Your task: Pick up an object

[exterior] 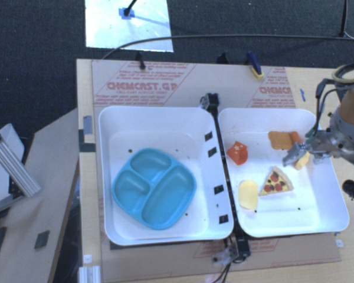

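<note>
The right bin (330, 217) holds several toy foods. A red strawberry-like piece (238, 152) lies at its left, and an orange piece (283, 140) near the back. A pizza slice (277, 182) sits in the middle, with a pale yellow oval piece (248, 194) in front of the strawberry piece. My gripper (298, 156) reaches in from the right, low over the bin just right of the orange piece and above the pizza slice. A small pale yellow piece (302, 160) sits right at its tip; I cannot see whether it is gripped.
The left bin (124, 119) holds a blue divided plate (154, 187). A ridge with black clips (218, 170) separates the two bins. The arm's grey wrist and cables (348, 128) hang over the right bin's right wall.
</note>
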Robot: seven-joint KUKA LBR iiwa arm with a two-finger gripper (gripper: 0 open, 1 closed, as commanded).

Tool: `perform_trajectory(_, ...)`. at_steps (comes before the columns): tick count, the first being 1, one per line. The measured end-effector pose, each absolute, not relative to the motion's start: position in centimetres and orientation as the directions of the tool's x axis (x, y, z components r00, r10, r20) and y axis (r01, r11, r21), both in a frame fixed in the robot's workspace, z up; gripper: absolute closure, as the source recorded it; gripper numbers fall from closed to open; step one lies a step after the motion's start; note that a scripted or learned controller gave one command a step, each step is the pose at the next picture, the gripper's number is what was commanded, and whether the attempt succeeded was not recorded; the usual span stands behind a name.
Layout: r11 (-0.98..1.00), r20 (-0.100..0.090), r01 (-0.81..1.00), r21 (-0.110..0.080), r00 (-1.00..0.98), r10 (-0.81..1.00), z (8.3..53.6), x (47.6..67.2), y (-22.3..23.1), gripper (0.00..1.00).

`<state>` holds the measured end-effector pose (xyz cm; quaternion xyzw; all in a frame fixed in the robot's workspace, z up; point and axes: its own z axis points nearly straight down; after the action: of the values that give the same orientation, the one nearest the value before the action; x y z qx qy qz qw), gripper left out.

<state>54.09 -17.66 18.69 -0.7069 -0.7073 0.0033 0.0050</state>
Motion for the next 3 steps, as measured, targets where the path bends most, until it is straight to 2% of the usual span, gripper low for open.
perform_trajectory(1,0.004,0.0,1.0,0.001,-0.004,1.0,19.4,54.4,-17.6,0.0)
perform_trajectory(3,0.002,0.001,1.0,0.0,-0.002,1.0,8.3,54.1,-17.7,0.0)
